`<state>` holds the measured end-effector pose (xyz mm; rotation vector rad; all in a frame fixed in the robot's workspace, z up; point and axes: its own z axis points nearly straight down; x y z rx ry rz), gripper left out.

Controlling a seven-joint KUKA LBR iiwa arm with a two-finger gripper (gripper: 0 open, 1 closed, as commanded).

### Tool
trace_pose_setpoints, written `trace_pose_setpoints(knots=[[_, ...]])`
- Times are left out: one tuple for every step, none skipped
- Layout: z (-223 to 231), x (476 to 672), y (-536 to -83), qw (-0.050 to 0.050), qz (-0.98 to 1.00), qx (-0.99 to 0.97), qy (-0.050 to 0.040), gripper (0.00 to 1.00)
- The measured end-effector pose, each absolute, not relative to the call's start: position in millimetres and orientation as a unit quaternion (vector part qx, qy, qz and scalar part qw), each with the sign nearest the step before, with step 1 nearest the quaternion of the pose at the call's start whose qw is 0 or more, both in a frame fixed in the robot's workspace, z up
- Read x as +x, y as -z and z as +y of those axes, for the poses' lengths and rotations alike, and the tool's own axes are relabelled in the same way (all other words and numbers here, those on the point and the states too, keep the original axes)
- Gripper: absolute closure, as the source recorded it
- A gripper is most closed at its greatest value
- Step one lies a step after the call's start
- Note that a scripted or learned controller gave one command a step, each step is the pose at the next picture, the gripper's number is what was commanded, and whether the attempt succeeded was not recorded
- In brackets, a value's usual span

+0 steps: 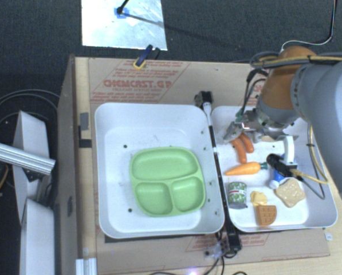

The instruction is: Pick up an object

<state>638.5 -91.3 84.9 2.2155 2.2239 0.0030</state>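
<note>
My gripper (239, 132) hangs low over the far left part of the right bin (319, 213). It is open, and its tips stand just above the upper end of two orange-red sausages (243, 147), with nothing between them. Below the sausages lies a carrot (243, 168). Toward the bin's front are a small green-labelled can (237, 192), a yellow piece (258, 198), a square waffle (266, 215) and a slice of toast (290, 192). A small blue and white item (275, 183) lies beside the toast.
The left bin (110, 153) holds a green divided plate (167, 180). A divider rail (215, 153) runs between the two bins. My grey arm (325, 96) covers the right bin's far right corner. Cardboard (136, 79) lies under both bins.
</note>
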Motion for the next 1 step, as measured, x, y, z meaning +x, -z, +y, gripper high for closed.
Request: trace_pose_setpoints(knots=[[-91.2, 638.9, -95.5, 0.001, 0.709, 0.705, -0.0013, 1.00]])
